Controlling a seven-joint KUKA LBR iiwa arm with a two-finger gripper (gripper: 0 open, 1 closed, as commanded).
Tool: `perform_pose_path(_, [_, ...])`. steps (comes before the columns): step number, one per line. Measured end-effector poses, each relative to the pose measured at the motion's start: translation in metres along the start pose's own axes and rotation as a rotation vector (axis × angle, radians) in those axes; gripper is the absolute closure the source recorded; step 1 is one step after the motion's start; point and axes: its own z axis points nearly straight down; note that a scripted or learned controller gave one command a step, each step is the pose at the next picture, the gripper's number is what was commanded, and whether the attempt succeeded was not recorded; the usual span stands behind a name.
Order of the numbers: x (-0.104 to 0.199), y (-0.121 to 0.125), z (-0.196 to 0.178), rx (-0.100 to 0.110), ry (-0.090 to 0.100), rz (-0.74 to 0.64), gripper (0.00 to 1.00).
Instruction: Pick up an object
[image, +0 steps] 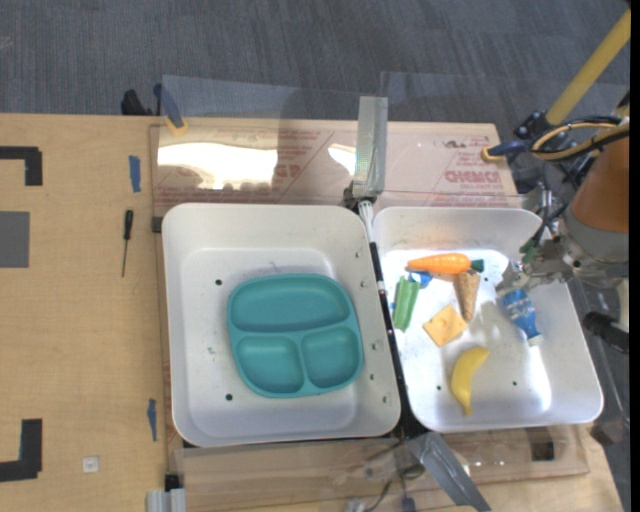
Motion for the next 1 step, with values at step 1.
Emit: perform_pose_path(1, [0.0967,0.0292,-0.1011,0.001,-0.003,0.126,1.00])
